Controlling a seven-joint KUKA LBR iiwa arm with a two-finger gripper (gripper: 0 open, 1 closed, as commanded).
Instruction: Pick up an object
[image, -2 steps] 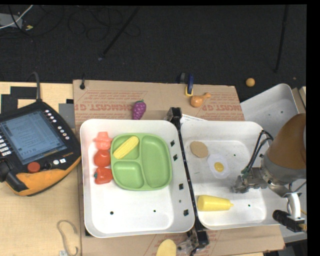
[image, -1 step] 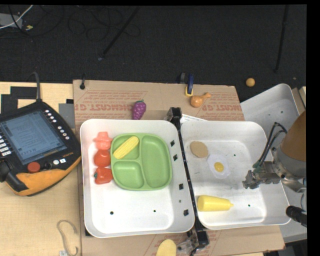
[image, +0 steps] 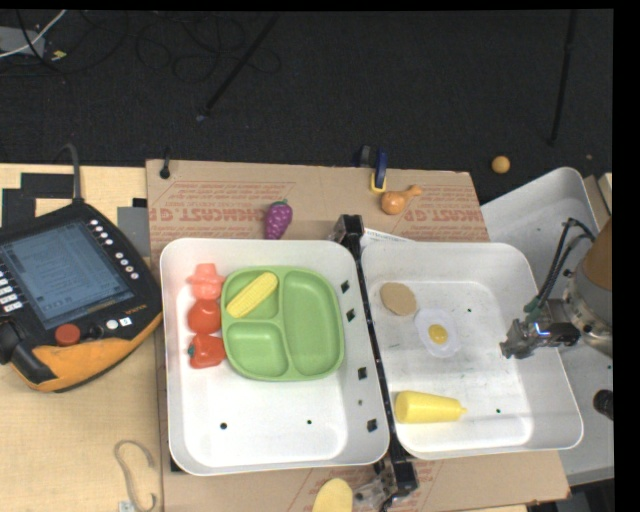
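Hovering at right bin's (image: 520, 262) right rim, gripper (image: 522, 340), finger state indiscernible; yellow cone (image: 428, 407): light, rigid, slick; grasp across its thick middle.

The cardboard sheet (image: 320, 200) lying under the two bins carries red printed lettering along its far edge. The print is upside down from this camera, once near the left end and once near the right end. It is too faint and blurred to spell out with certainty. The pendant screen (image: 62, 268) shows lines too small to read.
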